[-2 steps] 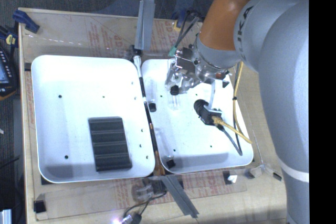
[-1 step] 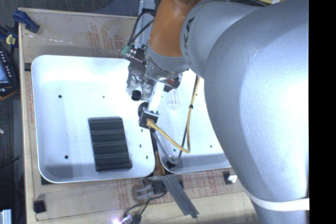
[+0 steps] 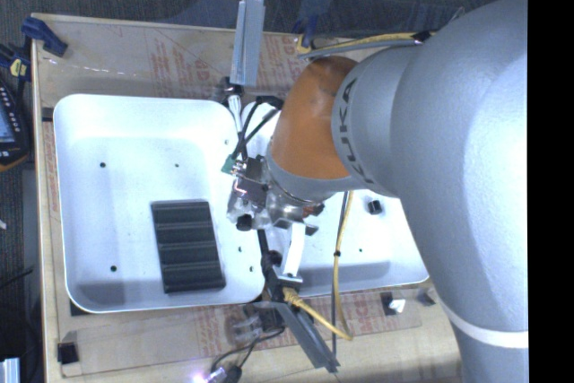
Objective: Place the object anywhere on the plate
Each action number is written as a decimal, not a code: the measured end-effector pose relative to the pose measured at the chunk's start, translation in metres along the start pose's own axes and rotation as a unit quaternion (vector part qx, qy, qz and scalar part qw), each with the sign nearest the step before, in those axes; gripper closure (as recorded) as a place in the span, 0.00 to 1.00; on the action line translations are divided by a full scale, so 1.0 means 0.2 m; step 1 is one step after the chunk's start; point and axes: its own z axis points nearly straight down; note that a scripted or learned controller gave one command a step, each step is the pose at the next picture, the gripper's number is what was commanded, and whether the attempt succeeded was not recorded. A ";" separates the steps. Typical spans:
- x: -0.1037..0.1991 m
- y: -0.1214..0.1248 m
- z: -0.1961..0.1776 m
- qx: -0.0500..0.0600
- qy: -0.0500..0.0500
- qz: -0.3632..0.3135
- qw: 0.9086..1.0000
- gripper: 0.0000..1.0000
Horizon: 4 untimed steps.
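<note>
A black ribbed rectangular slab [image 3: 186, 245] lies flat in the left white bin [image 3: 90, 126], near its front wall and right of the middle. My gripper [image 3: 260, 215] hangs over the strip where the two bins meet, just right of the slab and apart from it. The wrist and the orange band [image 3: 309, 130] cover it from above, so I see nothing held in it.
The grey arm hides most of the right bin [image 3: 386, 260]; a small dark item [image 3: 374, 207] shows on its floor. A grey upright bar [image 3: 248, 36] stands behind the bins. The left bin's floor around the slab is bare white.
</note>
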 end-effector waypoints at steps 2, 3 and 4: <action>0.58 0.10 0.46 -0.002 0.002 0.163 0.987 1.00; 0.71 0.42 0.49 0.000 0.002 0.270 0.963 1.00; 0.61 0.46 0.42 0.003 0.000 -0.016 1.000 1.00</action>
